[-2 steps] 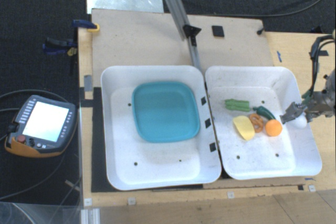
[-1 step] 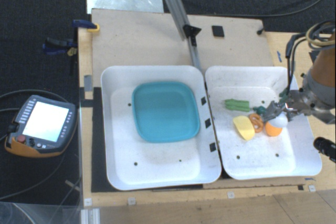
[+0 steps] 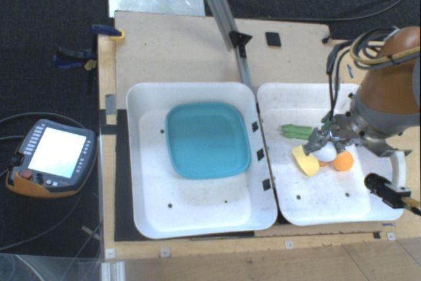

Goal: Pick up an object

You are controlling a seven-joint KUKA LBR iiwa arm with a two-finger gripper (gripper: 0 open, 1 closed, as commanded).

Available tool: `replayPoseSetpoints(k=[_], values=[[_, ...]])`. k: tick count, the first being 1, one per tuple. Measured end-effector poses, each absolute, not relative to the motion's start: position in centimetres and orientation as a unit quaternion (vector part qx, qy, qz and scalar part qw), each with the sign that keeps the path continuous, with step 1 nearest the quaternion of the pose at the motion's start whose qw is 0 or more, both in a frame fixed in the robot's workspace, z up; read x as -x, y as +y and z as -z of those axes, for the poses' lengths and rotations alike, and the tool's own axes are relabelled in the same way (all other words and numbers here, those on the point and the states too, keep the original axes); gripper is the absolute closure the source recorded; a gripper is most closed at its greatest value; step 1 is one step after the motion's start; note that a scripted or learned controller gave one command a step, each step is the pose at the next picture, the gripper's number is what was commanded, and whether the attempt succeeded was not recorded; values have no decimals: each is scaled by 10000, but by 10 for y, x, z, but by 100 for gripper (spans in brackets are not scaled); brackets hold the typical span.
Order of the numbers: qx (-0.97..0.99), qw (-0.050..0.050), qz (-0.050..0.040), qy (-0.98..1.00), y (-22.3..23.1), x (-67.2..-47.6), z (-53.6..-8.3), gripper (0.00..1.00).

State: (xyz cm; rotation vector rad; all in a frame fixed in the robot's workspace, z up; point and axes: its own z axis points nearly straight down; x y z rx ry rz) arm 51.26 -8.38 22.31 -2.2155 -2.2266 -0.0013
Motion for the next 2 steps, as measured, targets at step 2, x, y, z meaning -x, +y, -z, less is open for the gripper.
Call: replayPoseSetpoints(k=[2], values=[[7058, 3, 6, -7084, 18, -525, -218, 100]])
